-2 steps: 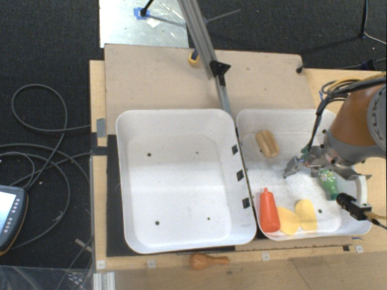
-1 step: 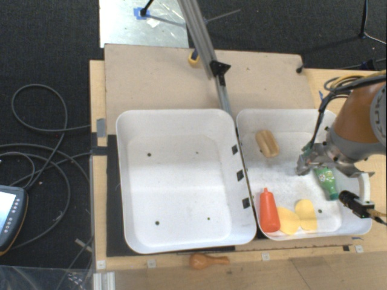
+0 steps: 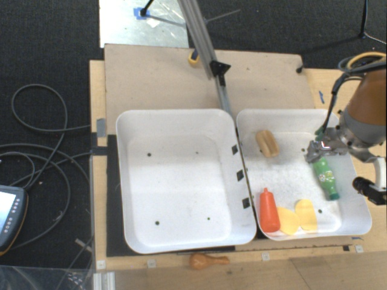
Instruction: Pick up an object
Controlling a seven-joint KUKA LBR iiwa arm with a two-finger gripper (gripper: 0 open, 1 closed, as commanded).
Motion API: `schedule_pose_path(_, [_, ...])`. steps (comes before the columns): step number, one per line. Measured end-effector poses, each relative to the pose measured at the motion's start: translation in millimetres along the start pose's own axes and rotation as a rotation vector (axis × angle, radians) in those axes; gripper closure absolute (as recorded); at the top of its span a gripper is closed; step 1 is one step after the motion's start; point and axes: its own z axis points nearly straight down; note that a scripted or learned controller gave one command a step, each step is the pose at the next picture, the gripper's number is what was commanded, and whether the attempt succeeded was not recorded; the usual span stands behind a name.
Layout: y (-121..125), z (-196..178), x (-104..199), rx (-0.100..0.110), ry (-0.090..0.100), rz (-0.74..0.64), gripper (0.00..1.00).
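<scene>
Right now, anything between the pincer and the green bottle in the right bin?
Nothing visible. The pincer sits right at the top end of the green plastic bottle; the tan bread roll lies well clear.

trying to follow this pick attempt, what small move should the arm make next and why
Probably a short descent onto the green bottle. The gripper sits right at the bottle's upper end in the right bin, and the bottle lies on the floor apart from the orange bottle and yellow pieces.
</scene>
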Motion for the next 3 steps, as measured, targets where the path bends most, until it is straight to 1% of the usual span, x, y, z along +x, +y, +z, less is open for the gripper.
schedule_pose_path(1, [1.5, -45.3, -6.2, 0.001, 0.0, 0.001, 1.0])
schedule_pose_path(2, [9.5, -108.2, -4.1, -0.001, -0.001, -0.001, 1.0])
schedule_pose_path(3, [19.1, -112.4, 50.2, 0.005, 0.003, -0.005, 1.0])
